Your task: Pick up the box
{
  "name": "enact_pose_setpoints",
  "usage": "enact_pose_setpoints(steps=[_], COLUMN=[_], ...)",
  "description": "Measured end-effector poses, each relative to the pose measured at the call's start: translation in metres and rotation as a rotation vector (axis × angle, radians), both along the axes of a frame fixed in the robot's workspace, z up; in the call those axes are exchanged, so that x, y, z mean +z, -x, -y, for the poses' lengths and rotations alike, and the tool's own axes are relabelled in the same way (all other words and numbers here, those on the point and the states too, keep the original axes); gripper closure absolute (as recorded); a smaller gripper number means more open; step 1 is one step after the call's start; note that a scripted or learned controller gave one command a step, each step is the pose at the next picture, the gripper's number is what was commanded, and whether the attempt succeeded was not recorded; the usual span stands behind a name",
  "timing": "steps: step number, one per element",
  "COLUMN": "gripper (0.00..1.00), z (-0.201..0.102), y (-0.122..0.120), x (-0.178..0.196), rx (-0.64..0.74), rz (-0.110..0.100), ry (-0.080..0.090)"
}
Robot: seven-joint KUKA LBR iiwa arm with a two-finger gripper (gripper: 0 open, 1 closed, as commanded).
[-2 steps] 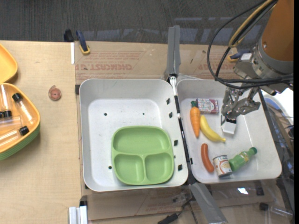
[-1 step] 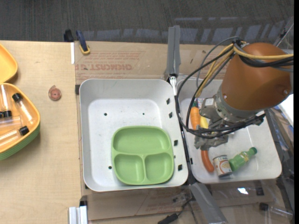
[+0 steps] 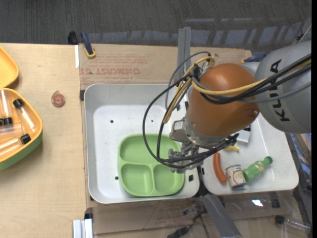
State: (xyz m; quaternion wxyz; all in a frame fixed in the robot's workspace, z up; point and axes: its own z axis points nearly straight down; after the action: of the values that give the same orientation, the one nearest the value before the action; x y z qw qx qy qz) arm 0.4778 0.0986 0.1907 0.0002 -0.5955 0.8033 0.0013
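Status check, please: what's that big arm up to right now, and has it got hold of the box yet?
Pincer low over the green tray, left bin. No box seen in its grip. Sausage, can, green bottle in right bin; the arm's bulk covers much of it.

The box [image 3: 243,137], white and mostly hidden under the arm [image 3: 223,103], lies in the right bin [image 3: 280,181].

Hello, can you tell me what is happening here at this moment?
A grey KUKA arm reaches in from the right and hangs low over the two white bins. Its claw sits at the right edge of a green tray in the left bin. The right bin holds a sausage, a can and a green bottle. I cannot make out a box in the claw.
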Motion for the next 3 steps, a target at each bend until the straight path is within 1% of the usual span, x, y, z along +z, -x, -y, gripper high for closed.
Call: enact_pose_setpoints(steps=[1, 2, 3], gripper=[1.00, 1.00, 1.00], z=[0.050, 0.070, 0.146], y=[-0.004, -0.011, -0.015], x=[0.251, 0.113, 0.205], rx=[-0.060, 0.163, 0.241], rz=[0.004, 0.002, 0.004], ry=[-0.001, -0.001, -0.001])
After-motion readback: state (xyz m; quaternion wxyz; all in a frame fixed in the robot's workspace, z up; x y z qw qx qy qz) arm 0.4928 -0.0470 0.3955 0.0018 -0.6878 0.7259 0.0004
